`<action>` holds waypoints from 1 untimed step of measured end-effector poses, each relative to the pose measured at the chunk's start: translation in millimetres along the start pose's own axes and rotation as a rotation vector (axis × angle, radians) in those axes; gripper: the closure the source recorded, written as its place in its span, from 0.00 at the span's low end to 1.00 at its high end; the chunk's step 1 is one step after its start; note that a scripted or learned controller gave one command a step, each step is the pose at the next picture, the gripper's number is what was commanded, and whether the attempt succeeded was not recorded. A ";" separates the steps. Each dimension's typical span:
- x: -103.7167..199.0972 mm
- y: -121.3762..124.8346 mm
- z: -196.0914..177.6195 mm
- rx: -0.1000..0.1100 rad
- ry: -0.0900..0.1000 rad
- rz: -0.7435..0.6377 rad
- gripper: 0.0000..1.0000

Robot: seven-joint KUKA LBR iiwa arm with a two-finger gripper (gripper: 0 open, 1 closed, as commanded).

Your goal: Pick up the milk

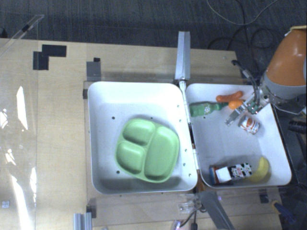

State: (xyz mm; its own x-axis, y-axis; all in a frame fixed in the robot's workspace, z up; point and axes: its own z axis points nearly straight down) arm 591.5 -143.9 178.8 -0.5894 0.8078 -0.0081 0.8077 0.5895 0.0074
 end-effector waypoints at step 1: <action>28.6 63.9 -48.2 -0.003 -0.001 -0.180 0.00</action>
State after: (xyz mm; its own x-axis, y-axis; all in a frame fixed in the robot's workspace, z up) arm 625.8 -83.0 227.3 -0.7247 0.6890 -0.0106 0.6890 0.7247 0.0088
